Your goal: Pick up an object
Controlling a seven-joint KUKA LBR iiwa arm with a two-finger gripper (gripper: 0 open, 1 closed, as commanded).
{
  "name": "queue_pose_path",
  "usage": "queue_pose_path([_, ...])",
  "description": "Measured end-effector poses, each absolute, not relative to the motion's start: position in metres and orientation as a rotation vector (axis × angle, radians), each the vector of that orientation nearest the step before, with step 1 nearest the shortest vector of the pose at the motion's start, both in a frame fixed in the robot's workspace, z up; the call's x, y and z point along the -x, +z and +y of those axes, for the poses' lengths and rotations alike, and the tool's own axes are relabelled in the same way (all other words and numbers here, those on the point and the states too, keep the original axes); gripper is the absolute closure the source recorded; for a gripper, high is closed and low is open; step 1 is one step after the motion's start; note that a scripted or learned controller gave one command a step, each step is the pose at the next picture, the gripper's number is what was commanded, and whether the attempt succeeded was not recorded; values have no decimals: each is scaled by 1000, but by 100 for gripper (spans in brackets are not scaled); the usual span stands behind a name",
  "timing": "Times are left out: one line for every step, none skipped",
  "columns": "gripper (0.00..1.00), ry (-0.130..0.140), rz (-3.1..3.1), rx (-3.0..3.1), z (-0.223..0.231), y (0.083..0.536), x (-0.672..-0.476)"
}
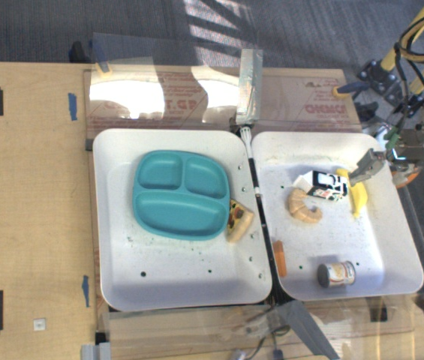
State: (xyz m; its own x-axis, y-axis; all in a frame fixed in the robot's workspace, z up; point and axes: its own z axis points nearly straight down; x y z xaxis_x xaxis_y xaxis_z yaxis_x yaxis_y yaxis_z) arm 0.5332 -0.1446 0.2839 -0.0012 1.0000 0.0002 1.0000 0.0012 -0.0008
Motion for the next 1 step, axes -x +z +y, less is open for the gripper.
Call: queue_pose_path([0, -12, -2089, 2357, -103, 440, -587])
